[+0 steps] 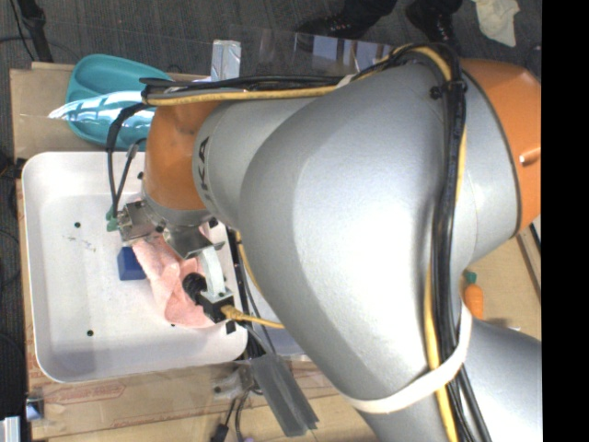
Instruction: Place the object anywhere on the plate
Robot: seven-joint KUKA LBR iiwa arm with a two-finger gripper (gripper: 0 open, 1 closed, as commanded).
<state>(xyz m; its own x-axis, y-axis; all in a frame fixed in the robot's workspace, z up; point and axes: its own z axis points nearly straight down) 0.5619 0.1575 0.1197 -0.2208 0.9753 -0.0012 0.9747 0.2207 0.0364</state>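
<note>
Fingers hidden, grip unreadable; arm (368, 219) covers pink plate (175, 288), blue object (128, 264) beside it

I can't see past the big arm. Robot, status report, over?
Gripper low in left bin, over pink thing. Blue block beside it. Fingers hidden. Arm blocks the rest.

one white bin (55, 247), one pink plate (175, 288), one small blue object (129, 264), one teal bag (106, 99), one grey arm (368, 228)

You see the arm (368, 210) in smooth grey painted shell with a satin sheen, its orange band (175, 168) equally glossy. The left bin (55, 274) looks like matt white plastic. The pink plate (175, 288) appears smooth and dull.
</note>
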